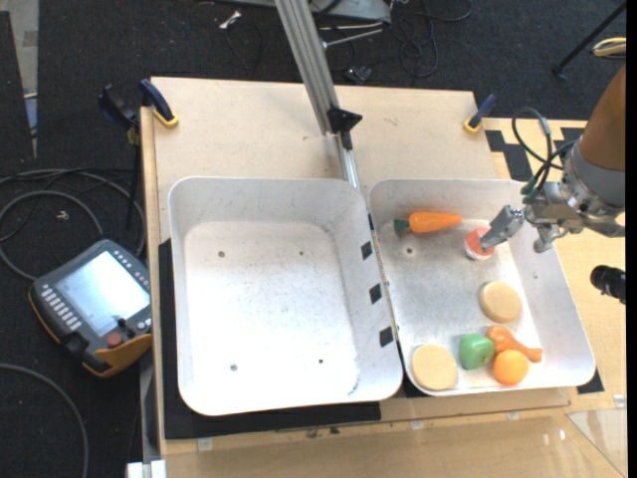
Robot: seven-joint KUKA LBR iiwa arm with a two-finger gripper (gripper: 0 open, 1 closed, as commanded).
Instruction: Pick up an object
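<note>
1. We see two bins: the left bin (264, 287) is bare, and every candidate sits in the right bin (453, 287).
2. The arm (602, 157) reaches in from the right; gripper (513, 225) hangs over the far right part of the right bin.
3. Carrot (433, 223) lies just left of it; two beige discs (500, 301) (435, 366), green piece (475, 350) and orange ball (511, 366) cluster near the front.
4. Red-and-white piece (479, 244) sits right at the fingertip, likely our target.
5. Finger opening: we cannot tell; nothing visibly gripped.
6. We should centre over the piece and drop straight before closing.
</note>
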